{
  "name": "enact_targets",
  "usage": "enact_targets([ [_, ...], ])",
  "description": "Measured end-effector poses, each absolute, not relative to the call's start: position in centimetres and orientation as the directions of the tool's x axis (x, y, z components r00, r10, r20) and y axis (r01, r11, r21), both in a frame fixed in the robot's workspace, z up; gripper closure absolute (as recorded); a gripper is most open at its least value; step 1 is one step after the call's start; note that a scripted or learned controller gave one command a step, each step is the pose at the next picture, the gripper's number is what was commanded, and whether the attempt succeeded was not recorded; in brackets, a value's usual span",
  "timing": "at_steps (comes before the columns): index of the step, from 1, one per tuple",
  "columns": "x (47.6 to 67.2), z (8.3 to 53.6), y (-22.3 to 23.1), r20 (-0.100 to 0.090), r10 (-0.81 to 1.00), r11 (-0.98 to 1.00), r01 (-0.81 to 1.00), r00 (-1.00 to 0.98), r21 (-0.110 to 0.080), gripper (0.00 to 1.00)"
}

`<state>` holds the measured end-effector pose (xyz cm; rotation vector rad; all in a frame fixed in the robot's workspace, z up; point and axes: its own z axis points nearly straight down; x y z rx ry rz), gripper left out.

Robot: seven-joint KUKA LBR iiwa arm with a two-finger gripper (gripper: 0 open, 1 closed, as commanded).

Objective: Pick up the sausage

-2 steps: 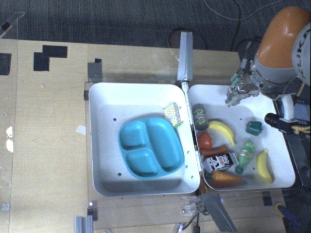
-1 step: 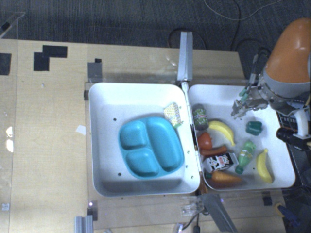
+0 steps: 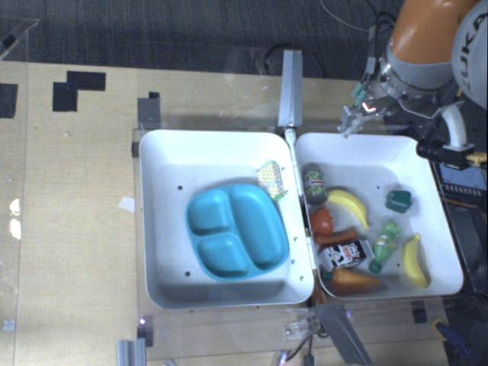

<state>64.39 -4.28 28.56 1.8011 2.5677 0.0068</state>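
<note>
The sausage (image 3: 340, 237), a short reddish-brown link, lies in the right bin (image 3: 381, 149) near its left wall. It sits between a red tomato-like piece (image 3: 321, 220) and a black and white carton (image 3: 342, 255). My gripper (image 3: 357, 117) hangs over the far rim of the right bin, well behind the sausage and apart from it. Nothing shows in its grasp. The grey arm with its orange band (image 3: 431, 14) comes in from the upper right.
The right bin also holds a dark can (image 3: 314, 183), two bananas (image 3: 349, 205) (image 3: 414, 260), a green bottle (image 3: 385, 244), a teal piece (image 3: 398, 199) and an orange-brown oblong item (image 3: 354, 281). A blue divided plate (image 3: 237, 230) and a small patterned packet (image 3: 270, 178) lie in the left bin (image 3: 164, 204).
</note>
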Motion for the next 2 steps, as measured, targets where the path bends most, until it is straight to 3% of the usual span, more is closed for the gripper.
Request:
enact_targets([
  [1,67.0,30.2,-8.8,-0.005,0.914,0.406,0.914,-0.406,0.008,1.0],
  [2,67.0,32.9,-15.0,-0.008,0.804,0.594,0.804,-0.594,0.007,1.0],
])
